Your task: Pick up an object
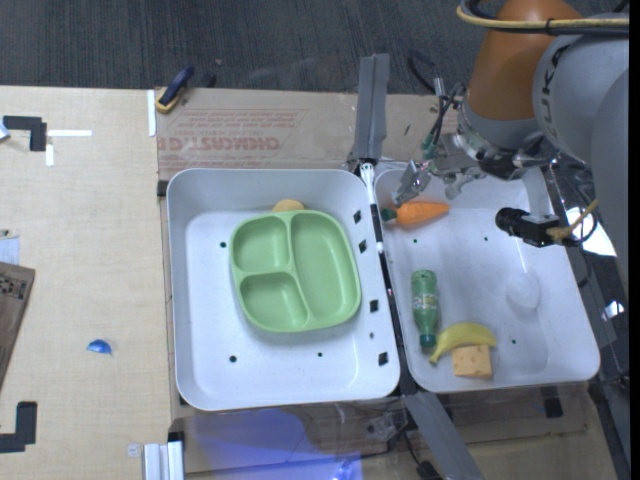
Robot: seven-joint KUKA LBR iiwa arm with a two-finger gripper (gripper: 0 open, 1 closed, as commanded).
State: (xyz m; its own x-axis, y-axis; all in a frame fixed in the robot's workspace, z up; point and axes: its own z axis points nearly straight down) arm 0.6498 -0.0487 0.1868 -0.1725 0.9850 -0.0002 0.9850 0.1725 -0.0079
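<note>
In the right bin (545,318), an orange carrot (421,212) lies near the back left corner. My gripper (427,181) hangs just behind and above it, open, with nothing between its fingers. Nearer the front of that bin, a green bottle (425,306) lies lengthwise. Beside it are a yellow banana (461,338) and an orange-yellow block (473,362). In the left bin (190,298), a green divided plate (296,269) lies flat, and a small yellow object (288,206) peeks out behind it.
The grey arm with its orange band (520,48) fills the back right, over the right bin's far edge. A black cable clip (525,224) juts over that bin. A cardboard sheet (255,133) lies behind the left bin. The wooden bench (80,268) extends to the left.
</note>
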